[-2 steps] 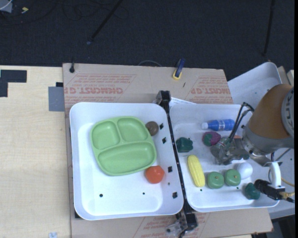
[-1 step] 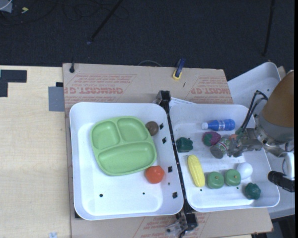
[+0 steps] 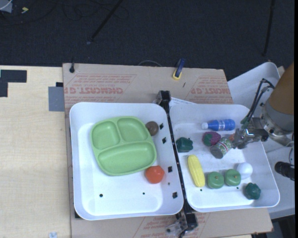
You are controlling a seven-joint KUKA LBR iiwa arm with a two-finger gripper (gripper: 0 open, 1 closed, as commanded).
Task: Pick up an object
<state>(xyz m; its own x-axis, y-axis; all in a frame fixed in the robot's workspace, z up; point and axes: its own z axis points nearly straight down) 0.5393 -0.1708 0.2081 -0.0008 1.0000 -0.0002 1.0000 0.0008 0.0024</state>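
My gripper (image 3: 240,139) hangs low over the right bin (image 3: 268,197), near its right wall. It sits right beside a small grey can (image 3: 220,148) that lies tilted on the bin floor, and seems to touch the can's right end. A purple object (image 3: 211,138) lies just left of the can. Behind them rests a blue bottle (image 3: 221,125) on its side. The grey arm with its orange band (image 3: 284,90) reaches in from the right.
The right bin also holds a yellow corn cob (image 3: 195,170), two green round pieces (image 3: 223,178), a white ball (image 3: 245,169) and two dark green items (image 3: 184,144) (image 3: 252,190). In the left bin (image 3: 84,192) lie a green divided plate (image 3: 123,145), a brown ball (image 3: 152,128) and a red tomato (image 3: 154,174).
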